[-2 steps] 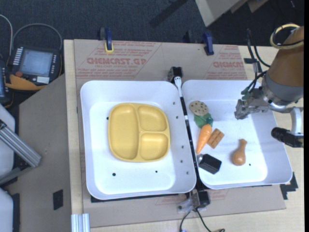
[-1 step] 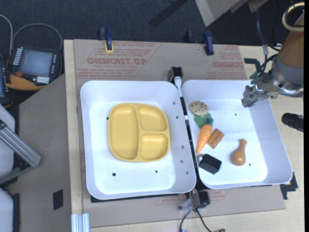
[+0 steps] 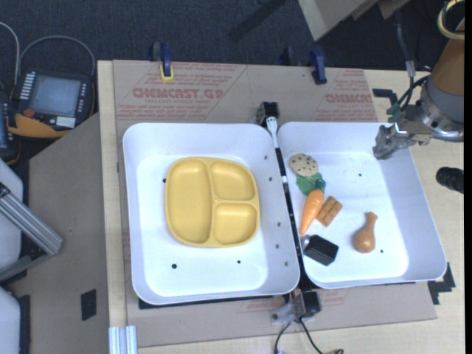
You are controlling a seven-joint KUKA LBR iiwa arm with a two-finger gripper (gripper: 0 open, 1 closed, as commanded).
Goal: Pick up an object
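Note:
In the right bin [image 3: 413, 198] lie a round speckled cookie [image 3: 302, 164], an orange carrot with a green top [image 3: 312, 203], a small brown block [image 3: 329, 211], a tan drumstick [image 3: 366, 233] and a black box [image 3: 321, 249]. My gripper [image 3: 389, 143] hangs over the bin's far right corner, well apart from all of them, with nothing seen between its fingers.
The left bin [image 3: 147, 198] holds a yellow divided plate [image 3: 212, 200]. A black divider strip [image 3: 284, 190] runs between the bins. A teach pendant [image 3: 51, 98] lies off the bench at the left. Clamps [image 3: 167, 61] stand at the bench's far edge.

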